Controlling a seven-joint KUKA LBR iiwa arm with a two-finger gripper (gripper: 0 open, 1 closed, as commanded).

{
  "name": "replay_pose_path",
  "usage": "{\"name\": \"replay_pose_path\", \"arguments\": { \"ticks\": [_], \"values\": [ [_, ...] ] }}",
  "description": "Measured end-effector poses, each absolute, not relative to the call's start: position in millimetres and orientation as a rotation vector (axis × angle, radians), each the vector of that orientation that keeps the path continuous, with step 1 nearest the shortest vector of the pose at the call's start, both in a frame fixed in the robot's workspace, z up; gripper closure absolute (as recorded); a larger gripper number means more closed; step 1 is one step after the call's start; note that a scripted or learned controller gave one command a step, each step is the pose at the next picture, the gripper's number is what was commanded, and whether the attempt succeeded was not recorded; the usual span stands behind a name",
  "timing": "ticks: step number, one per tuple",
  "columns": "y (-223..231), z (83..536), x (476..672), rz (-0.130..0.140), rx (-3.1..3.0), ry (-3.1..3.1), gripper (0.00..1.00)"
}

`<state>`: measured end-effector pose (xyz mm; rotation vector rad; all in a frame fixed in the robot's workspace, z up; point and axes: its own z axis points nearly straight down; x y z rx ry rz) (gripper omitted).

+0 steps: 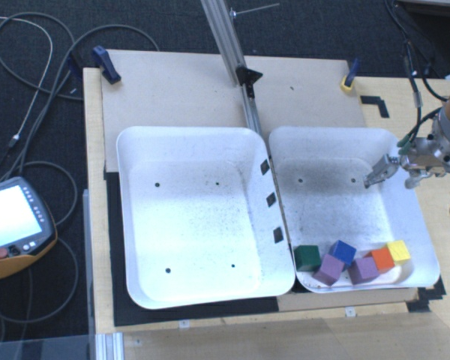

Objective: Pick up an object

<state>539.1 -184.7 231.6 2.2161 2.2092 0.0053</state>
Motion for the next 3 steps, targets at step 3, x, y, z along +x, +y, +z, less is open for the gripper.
{"name": "replay_pose_path", "arguments": {
  "ticks": [3],
  "values": [
    [-133.4, 238.1, 565.8, 0.000, 2.219, 2.223, 0.00]
  ]
}}
